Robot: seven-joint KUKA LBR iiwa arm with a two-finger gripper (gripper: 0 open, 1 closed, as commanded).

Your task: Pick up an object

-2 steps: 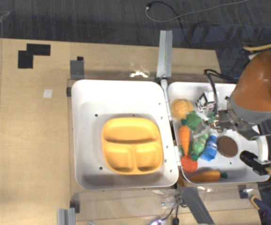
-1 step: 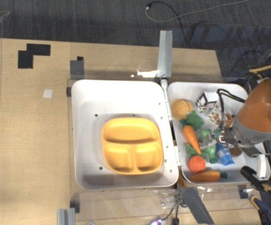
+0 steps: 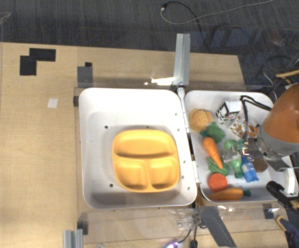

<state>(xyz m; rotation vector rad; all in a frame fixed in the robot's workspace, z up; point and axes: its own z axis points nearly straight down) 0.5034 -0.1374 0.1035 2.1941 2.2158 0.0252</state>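
1. The bench (image 3: 30,154) carried two shallow white bins side by side, the left bin (image 3: 95,138) and the right bin (image 3: 258,96).
2. A yellow divided tray (image 3: 145,159) lay near the middle of the left bin, its long compartment toward the far side and two smaller compartments toward the near side.
3. The right bin held a crowd of small toy items. A tan round bread roll (image 3: 201,119) sat near its far left corner, and just below it was a green leafy piece (image 3: 214,133).
4. An orange carrot (image 3: 211,151) lay at a slant down the left part of that bin, with a red tomato (image 3: 218,181) beneath it and an orange sausage-shaped piece (image 3: 226,194) touching the tomato along the near wall.
5. A white printed carton (image 3: 231,112) stood toward the far side, and a blue packet (image 3: 249,172) lay to the right of the carrot among green pieces.
6. The arm, grey with an orange band (image 3: 289,119), reached over the right side of that bin.
7. The end effector (image 3: 252,150) hung low over the clutter just above the blue packet; I could not tell whether it was apart, together or clamped on anything.
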